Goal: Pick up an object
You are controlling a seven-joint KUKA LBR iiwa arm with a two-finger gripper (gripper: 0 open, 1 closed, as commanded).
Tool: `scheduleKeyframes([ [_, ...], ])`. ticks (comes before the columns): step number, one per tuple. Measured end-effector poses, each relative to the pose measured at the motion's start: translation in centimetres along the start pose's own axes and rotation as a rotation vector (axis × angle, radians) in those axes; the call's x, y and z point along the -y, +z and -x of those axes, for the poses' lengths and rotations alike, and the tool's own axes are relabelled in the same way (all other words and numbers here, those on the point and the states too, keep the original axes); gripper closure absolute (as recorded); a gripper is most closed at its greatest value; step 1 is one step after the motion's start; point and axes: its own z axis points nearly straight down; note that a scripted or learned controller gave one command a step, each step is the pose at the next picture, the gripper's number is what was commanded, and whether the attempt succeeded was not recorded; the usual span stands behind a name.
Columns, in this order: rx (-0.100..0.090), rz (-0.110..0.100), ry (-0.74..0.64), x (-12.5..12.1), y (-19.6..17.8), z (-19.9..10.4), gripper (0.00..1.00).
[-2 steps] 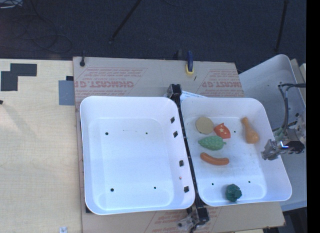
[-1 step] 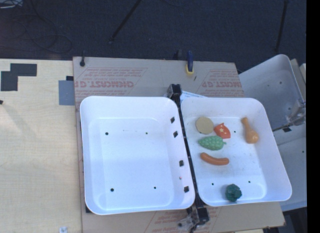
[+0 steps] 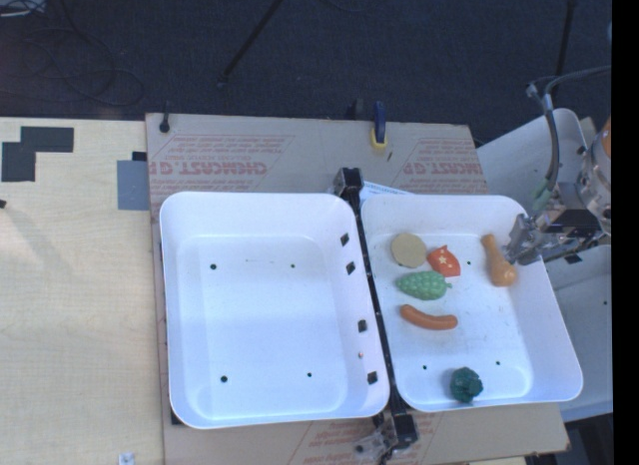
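Claw (image 3: 521, 238) at 3 o'clock edge of right bin (image 3: 559, 353), finger state can't tell, just beside the orange toy carrot (image 3: 496, 259). Carrot looks light, stiff, smooth plastic, probably slippery; grip mid-body across its width. Red pepper (image 3: 444, 260), green grapes (image 3: 422, 284), sausage (image 3: 429, 319) toward 9 o'clock.

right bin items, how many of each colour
Orange or red: 3, an orange carrot-shaped toy, a red pepper-like toy, an orange-red sausage toy
Green: 2, a light green bumpy grape bunch toy, a dark green broccoli-like toy
Tan: 1, a round tan biscuit-like disc
Total: 6
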Motion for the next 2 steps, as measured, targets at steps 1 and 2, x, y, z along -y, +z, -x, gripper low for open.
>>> scheduleKeyframes([
  [1,0.002,0.014,0.0,-2.0,-8.9,-4.6,1.0],
  [2,0.001,-0.013,0.004,-5.7,12.1,-6.8,1.0],
])
